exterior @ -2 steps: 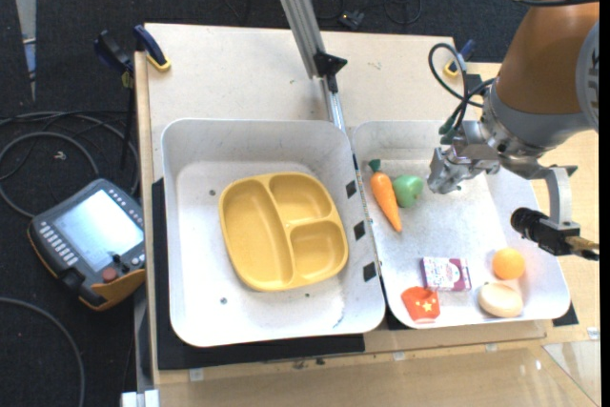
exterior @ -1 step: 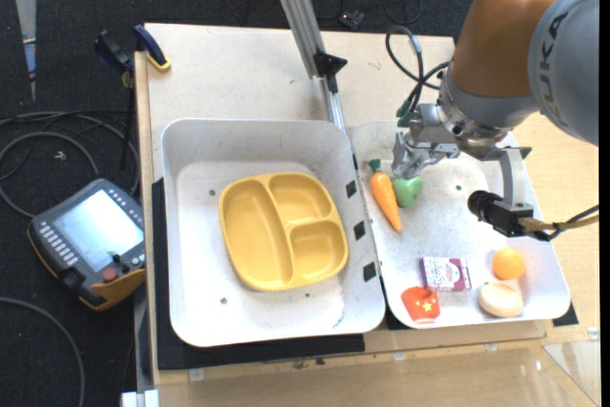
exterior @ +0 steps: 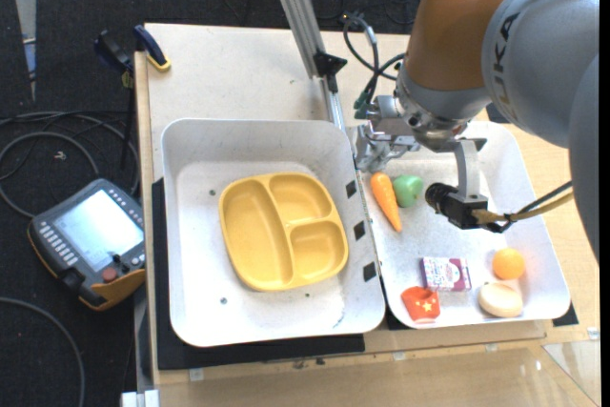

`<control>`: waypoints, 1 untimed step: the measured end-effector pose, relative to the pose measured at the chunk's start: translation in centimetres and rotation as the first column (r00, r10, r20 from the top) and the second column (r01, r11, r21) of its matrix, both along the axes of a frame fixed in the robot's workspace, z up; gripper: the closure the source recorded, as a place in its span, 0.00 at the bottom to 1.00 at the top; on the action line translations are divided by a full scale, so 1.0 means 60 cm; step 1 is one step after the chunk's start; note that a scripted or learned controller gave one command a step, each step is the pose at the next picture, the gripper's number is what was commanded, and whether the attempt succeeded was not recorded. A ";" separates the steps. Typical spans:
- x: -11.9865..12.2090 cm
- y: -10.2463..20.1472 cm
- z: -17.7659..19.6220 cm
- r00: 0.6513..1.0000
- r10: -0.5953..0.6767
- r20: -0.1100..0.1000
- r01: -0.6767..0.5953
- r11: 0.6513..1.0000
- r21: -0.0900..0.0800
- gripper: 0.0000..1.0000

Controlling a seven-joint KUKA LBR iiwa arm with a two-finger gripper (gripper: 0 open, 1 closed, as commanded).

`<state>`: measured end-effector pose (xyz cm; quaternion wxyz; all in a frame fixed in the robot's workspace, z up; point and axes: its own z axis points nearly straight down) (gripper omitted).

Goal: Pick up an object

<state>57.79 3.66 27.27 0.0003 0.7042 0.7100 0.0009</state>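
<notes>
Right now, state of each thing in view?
End effector: low over right bin, just above carrot's top.
Carrot: lying flat, beside green piece.
Green piece: resting, touching carrot.
Yellow tray: flat in left bin.
Carton: lying flat.
Orange ball: resting.

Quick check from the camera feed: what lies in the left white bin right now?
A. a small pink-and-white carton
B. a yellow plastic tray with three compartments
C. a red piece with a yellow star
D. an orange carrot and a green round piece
B: the yellow three-compartment plastic tray lies in the left white bin, while the orange carrot and the other small items sit in the right white bin.
</notes>
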 end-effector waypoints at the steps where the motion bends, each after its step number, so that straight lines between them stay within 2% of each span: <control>1: 0.028 0.082 -0.042 1.000 -0.001 -0.002 0.001 1.000 0.000 1.00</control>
